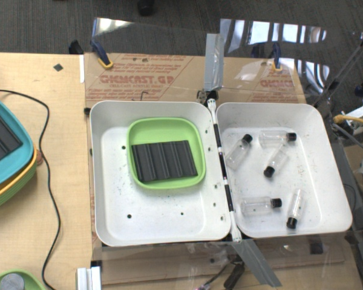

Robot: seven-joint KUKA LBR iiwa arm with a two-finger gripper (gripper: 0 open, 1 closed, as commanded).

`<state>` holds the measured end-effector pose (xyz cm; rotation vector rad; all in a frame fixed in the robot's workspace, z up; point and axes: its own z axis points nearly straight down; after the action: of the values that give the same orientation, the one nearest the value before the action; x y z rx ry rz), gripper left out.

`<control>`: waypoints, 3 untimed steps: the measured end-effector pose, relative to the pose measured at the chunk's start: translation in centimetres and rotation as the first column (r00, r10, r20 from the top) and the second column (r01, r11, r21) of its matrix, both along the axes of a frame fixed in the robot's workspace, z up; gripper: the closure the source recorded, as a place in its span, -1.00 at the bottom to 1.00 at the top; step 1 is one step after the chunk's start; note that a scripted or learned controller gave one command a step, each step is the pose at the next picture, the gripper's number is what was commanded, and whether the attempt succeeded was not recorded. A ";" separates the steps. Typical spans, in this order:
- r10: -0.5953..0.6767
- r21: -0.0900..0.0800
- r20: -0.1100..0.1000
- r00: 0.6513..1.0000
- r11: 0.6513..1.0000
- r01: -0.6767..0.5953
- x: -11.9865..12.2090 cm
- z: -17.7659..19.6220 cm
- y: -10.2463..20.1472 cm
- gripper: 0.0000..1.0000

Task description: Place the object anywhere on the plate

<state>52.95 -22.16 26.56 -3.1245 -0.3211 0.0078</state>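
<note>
Camera view has five clear vials [276, 161] scattered in the right bin [314, 116], well apart from the green plate [195, 132]; smooth and round, they could slip; the pincer's state I cannot tell.

My table [36, 222] spans the frame's left and middle; directly on it sit two white bins, left bin [109, 222] and right bin [327, 216], touching at centre, above a cardboard sheet [145, 77].
</note>
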 end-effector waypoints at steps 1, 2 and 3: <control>-0.002 0.000 0.001 1.000 1.000 0.002 -0.5 1.4 -0.1 -1.00; -0.006 0.001 -0.002 1.000 1.000 0.006 -1.7 1.0 0.0 -1.00; -0.006 0.001 -0.001 1.000 1.000 0.006 -2.3 -0.6 0.0 -1.00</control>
<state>50.64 -22.20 25.92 -3.1247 -0.3114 0.0093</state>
